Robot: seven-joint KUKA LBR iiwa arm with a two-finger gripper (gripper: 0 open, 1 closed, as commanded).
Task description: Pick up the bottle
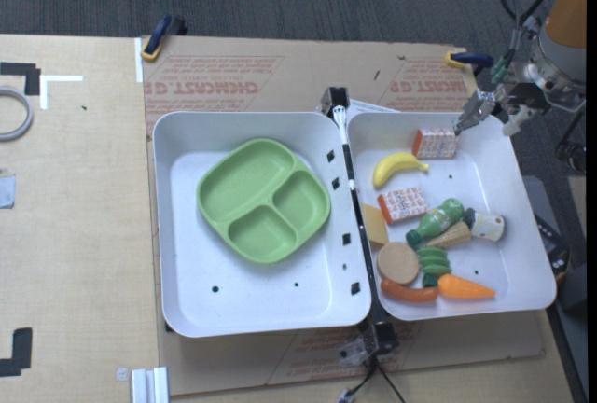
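Bottle (437,223) green, label unreadable, in right bin (522,196), cardboard (215,75) print mirrored, illegible

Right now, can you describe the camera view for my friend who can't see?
A green plastic bottle lies among toy foods in the right white bin, while the robot's gripper hovers at that bin's far edge. The left white bin holds a green divided plate.

Cardboard sheet (233,79) under the two bins carries red printed lettering, upside down and mirrored from this camera, roughly "CHKOST GP" at upper left, repeated at upper right; small red-and-white boxes (403,203) in right bin (522,196) bear print too small to read.
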